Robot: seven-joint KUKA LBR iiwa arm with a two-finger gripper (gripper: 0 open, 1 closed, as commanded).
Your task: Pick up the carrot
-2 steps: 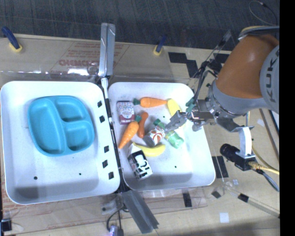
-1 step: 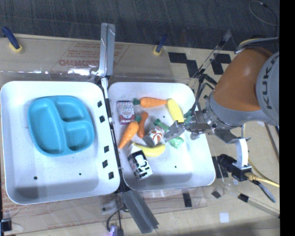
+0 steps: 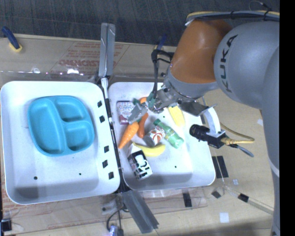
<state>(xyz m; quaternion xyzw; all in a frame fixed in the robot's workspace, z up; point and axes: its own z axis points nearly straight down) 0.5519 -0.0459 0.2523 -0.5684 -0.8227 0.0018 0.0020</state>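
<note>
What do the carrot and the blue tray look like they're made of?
The carrot looks like moulded plastic, a toy: even orange, smooth, slightly shiny. The blue divided tray also looks like plastic: uniform colour, rounded moulded compartments, soft sheen. The look alone can't confirm either.

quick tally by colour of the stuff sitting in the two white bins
Blue: 1, the divided tray in the left bin
Orange: 1, the carrot
Yellow: 2, the banana and a yellow piece
Green: 1, a packet
Red and white: 1, a small packet
Black and white: 1, a small box
Total: 7
</note>
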